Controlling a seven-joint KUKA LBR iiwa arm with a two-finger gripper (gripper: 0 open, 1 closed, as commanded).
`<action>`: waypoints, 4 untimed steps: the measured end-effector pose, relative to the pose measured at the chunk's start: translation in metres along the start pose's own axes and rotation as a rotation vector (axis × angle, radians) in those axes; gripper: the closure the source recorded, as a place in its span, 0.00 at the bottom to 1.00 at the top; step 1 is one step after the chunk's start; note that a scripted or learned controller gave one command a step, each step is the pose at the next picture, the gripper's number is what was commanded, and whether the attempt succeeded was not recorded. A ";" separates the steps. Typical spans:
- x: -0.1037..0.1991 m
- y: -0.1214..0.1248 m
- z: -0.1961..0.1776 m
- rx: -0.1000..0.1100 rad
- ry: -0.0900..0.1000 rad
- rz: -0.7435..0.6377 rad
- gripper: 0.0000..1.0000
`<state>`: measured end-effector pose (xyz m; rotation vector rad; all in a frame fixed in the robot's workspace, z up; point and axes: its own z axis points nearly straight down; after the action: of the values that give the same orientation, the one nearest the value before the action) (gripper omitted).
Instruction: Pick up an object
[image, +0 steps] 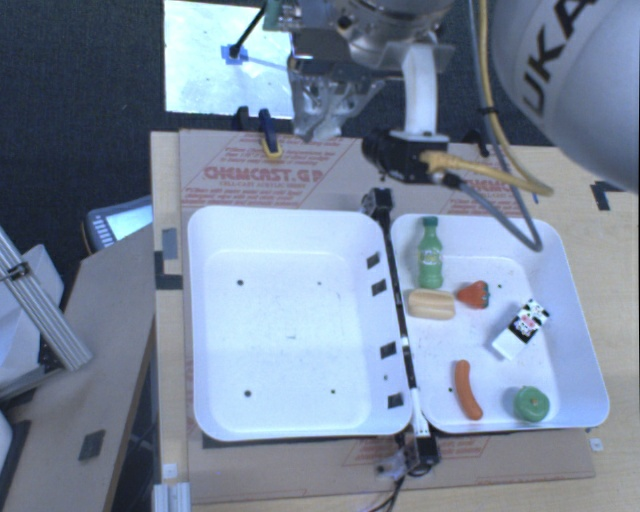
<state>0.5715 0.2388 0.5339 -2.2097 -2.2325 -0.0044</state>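
Wooden surface (170, 200) carries two shallow white bins side by side, joined along a black hinge strip. Nearest, in the right bin (575, 300), a green apple (532, 403) sits at five o'clock, with an orange carrot (466, 389) just beside it at its nine o'clock. Farther in, a small white carton (520, 329) lies tilted near the right wall. At the bin's middle a bread roll (431, 304) rests close to a red strawberry (473, 294), the two apart. A green bottle (430, 252) lies at twelve o'clock. Left bin (210, 300) shows bare white floor. Beyond both bins, at the far edge, the pincer (318, 112) hangs above the cardboard sheet (260, 175); whether it is spread or closed I cannot tell.
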 end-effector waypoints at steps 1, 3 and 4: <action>-0.006 0.041 -0.001 -0.001 -0.002 0.010 1.00; -0.005 0.039 -0.013 -0.004 -0.001 0.005 1.00; -0.005 0.039 -0.012 -0.003 -0.002 0.005 0.00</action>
<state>0.6107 0.2343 0.5462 -2.2169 -2.2296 -0.0053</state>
